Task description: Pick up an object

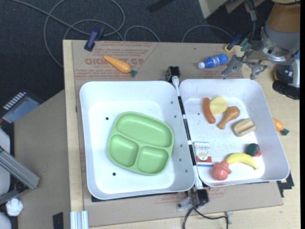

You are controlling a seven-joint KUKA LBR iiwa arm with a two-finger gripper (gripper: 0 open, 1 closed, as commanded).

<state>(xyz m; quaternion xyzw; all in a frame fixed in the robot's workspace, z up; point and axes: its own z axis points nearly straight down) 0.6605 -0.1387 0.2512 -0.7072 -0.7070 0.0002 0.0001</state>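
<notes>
White plastic bins sit side by side on our bench, 2 of them. The left bin (90,99) carries a green divided plate (140,143). The right bin (267,104) holds the candidates for picking: a sausage (208,110) and a yellow round piece (218,105) toward 11 o'clock of its floor, a drumstick (228,116) and a bread roll (244,127) near the middle, a strawberry-like piece (253,150) at 4 o'clock, a banana (242,160) and a pink fruit (220,171) toward 6 o'clock, and a small carton (203,153) at 7 o'clock against the inner wall.

Our gripper (245,67) hangs at 12 o'clock of the right bin, just outside its far rim, with its 2 fingers spread apart and nothing between them. A blue bottle (213,61) lies on the bench just beside it, at its 9 o'clock. A carrot (119,64) lies beyond the left bin.

We judge the task barely begun: no object is chosen or grasped. Left to do: come over the bin, descend on 1 item, close, lift.
</notes>
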